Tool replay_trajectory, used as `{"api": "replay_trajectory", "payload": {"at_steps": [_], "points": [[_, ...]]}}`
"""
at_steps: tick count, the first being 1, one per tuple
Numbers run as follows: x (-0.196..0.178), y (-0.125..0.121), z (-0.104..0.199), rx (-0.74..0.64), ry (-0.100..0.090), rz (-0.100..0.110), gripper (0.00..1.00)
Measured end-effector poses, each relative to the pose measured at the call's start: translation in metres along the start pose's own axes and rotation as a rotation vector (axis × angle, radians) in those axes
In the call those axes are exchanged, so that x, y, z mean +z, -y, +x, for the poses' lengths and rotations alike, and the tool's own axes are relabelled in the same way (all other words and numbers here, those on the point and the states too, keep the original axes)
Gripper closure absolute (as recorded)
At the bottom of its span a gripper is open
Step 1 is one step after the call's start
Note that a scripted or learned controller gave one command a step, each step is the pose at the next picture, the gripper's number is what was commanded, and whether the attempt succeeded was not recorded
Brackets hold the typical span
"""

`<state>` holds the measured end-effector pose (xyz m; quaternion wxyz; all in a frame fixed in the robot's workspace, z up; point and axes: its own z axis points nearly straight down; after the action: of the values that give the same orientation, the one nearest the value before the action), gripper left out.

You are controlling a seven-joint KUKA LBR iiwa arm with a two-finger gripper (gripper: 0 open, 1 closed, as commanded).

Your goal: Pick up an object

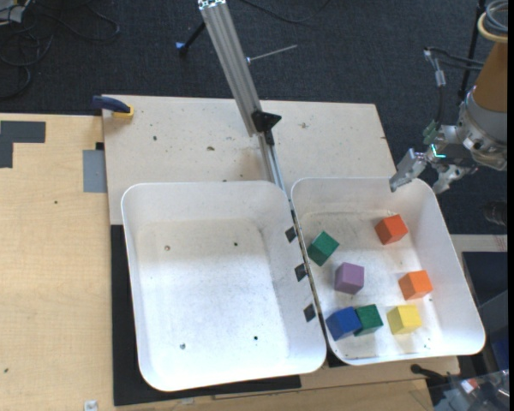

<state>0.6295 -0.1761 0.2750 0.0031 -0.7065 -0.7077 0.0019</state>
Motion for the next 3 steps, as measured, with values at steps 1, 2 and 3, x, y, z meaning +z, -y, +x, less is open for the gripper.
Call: {"api": "replay_trajectory", "payload": {"at_steps": [1,2,3], "points": [[-0.003,-0.001,0.0,-0.003,0.002,-0.004,0.0],[0.059,-0.006,-0.003,0.001,0.0,0.001,0.0],[0.104,-0.007,0.001,0.0,0.0,0.0,0.0]]}}
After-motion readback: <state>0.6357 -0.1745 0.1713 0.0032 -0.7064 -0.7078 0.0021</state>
